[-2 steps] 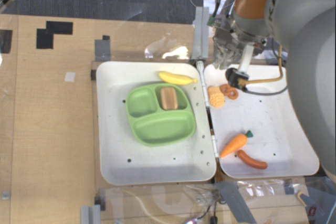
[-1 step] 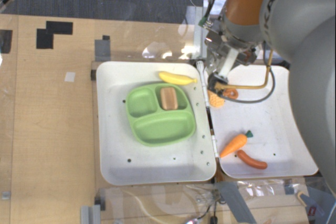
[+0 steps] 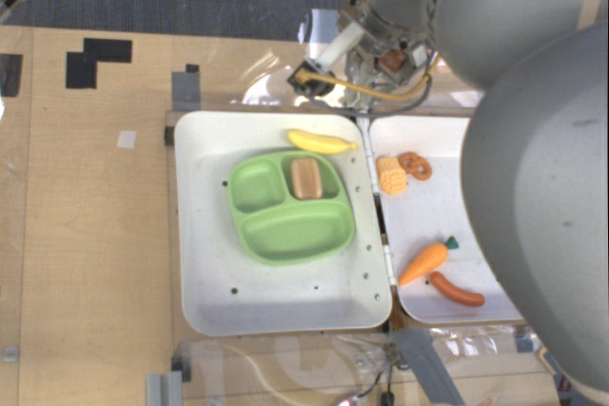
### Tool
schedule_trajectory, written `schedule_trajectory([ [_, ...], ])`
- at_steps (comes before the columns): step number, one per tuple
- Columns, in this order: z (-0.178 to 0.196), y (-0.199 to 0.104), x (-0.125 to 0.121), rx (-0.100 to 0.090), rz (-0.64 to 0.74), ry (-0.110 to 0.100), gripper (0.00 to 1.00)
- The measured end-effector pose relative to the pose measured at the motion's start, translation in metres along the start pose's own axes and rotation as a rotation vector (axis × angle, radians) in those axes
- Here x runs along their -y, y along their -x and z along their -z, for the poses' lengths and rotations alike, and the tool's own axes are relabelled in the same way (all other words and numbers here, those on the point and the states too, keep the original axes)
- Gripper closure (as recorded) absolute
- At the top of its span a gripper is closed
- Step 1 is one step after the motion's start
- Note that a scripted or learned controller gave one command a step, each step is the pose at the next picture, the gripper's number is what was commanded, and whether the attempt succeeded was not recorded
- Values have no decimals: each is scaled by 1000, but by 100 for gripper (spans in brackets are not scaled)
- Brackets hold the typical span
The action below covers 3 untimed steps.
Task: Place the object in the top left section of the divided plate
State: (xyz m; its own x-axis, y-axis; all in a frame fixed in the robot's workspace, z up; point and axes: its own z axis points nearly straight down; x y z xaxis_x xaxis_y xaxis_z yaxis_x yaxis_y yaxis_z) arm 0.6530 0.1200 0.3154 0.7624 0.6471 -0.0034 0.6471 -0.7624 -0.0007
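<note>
The hand (image 3: 366, 62) hangs above the bins – open or clenched, I cannot tell. The banana (image 3: 321, 142) lies beside the plate (image 3: 290, 207); approach it lengthwise.

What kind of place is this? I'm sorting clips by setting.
Probably a robotics lab bench: a grey robot arm over two white bins, with a green divided plate and toy food like a carrot.
</note>
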Motion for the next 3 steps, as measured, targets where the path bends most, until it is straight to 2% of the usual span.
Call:
schedule_trajectory([
  [1,69,-24,26,-3,352,2,100],
  [2,-105,-41,64,-1,622,-1,100],
  [3,-198,-9,68,-2,989,-1,100],
])
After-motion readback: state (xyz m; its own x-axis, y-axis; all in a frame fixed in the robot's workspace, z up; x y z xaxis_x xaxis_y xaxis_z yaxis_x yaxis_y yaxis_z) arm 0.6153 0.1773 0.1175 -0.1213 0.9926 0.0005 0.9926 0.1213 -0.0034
